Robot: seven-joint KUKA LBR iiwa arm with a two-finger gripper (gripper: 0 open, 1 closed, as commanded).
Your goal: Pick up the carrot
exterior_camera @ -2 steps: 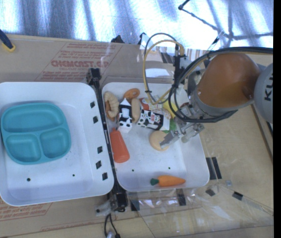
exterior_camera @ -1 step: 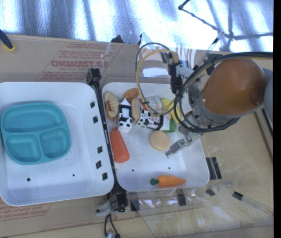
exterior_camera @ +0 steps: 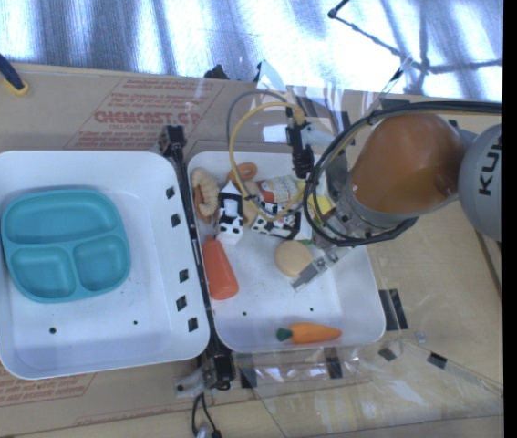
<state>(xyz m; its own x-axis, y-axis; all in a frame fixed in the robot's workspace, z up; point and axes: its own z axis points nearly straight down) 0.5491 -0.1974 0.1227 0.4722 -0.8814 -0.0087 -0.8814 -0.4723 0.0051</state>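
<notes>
The gripper [exterior_camera: 308, 272] hangs over the middle of the right bin [exterior_camera: 354, 313], right beside a pale round piece [exterior_camera: 292, 259]; how it is set cannot be made out. The carrot [exterior_camera: 309, 333] lies apart from it along the bin's near edge, untouched. An orange-red cylinder [exterior_camera: 220, 268] rests against the bin's left wall. The left bin [exterior_camera: 85, 336] carries a teal divided plate [exterior_camera: 65, 243].
</notes>
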